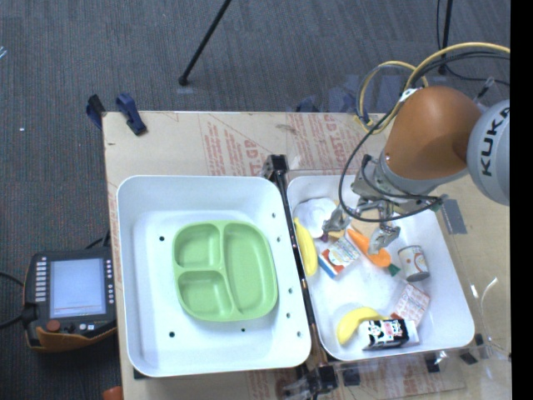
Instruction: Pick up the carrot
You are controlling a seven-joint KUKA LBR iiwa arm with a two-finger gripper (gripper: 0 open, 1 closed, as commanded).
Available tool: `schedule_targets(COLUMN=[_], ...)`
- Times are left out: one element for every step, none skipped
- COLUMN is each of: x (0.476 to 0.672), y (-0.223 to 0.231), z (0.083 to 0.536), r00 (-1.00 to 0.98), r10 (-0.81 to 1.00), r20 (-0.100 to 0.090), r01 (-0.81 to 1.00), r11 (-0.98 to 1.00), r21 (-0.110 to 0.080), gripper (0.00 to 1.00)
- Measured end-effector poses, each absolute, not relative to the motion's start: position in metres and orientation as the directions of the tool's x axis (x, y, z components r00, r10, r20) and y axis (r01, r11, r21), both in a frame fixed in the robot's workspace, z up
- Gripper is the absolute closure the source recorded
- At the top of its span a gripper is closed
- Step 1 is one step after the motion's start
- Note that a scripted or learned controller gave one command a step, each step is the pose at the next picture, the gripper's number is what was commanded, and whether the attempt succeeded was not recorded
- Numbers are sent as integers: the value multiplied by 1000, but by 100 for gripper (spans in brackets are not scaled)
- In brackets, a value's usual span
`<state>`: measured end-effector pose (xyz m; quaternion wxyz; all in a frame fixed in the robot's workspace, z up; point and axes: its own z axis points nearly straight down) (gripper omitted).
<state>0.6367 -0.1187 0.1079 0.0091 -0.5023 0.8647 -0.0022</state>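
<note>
While the carrot (370,249) lies slanted on the floor of the right bin (454,307), the gripper (360,229) hangs right over its upper end, fingers spread with nothing between them. Close by sit 2 bananas (306,247), a carton and a small can (412,262). At frame left, the other bin holds a green tray (225,271).

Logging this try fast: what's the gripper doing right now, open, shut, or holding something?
Gripper: open, fingers spread either side of the carrot in the right bin, not gripping it.
</note>
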Motion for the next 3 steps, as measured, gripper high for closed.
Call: schedule_targets(x=[592, 594, 594], y=[-121, -118, -118], z=[93, 106, 105], r00=[-369, -374, -375], r10=[-929, -927, -927], r20=[-12, -20, -20], r01=[-929, -927, -927], r11=[369, 374, 376], r21=[-10, -14, -12], gripper=[0, 100, 0])
